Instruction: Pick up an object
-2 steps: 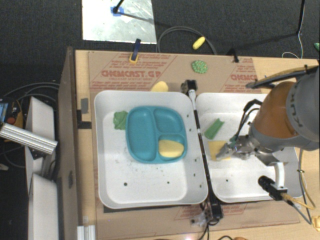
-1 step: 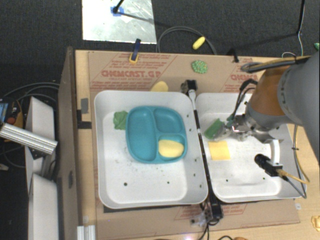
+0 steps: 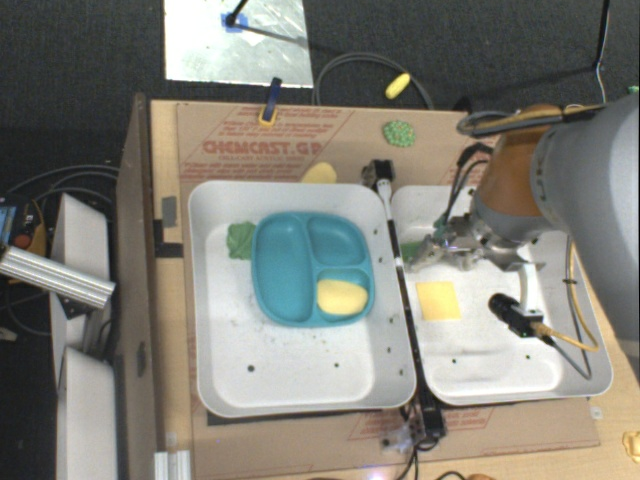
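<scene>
The gripper point(image 3: 452, 245) hovered at the right bin's point(image 3: 500, 373) far-left corner (finger state unclear); next, descend onto the yellow square point(image 3: 438, 301).

Glossy blue plastic tray point(image 3: 290, 268), matt white plastic bins point(image 3: 290, 378), printed cardboard point(image 3: 260, 138)

We look down from one fixed camera above the bench, tilted at a slant, so the brown cardboard sheet point(image 3: 262, 140) recedes toward the top of our frame. We stand far enough off to take in both shallow white plastic bins, left point(image 3: 215, 318) and right point(image 3: 500, 368), side by side, plus dark floor beyond the bench. The grey robot arm with its orange band point(image 3: 560, 178) enters from our right, looming large and close.
</scene>
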`<state>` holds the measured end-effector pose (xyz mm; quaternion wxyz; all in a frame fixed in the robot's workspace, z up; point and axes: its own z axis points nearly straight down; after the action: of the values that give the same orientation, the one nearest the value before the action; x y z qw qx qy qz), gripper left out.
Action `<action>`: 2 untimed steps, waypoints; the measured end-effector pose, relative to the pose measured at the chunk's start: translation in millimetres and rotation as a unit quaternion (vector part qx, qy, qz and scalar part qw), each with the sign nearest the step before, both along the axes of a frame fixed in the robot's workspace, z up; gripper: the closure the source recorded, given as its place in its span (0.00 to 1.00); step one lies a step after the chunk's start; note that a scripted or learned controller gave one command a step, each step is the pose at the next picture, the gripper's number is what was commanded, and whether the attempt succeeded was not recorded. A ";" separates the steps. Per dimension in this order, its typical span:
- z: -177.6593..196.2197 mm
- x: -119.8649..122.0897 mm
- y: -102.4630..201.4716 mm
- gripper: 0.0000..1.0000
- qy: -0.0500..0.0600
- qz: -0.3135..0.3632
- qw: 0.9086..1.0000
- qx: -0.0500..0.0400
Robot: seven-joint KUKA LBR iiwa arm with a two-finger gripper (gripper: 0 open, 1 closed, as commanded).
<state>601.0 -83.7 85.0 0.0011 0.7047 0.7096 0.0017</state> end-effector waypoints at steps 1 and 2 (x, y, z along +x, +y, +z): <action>-1.1 -41.5 -22.1 0.00 0.003 -0.004 1.000 0.000; -1.4 -84.8 -30.4 0.00 0.004 -0.004 1.000 0.000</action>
<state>516.2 -114.2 83.7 -0.0012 0.7075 0.7067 -0.0011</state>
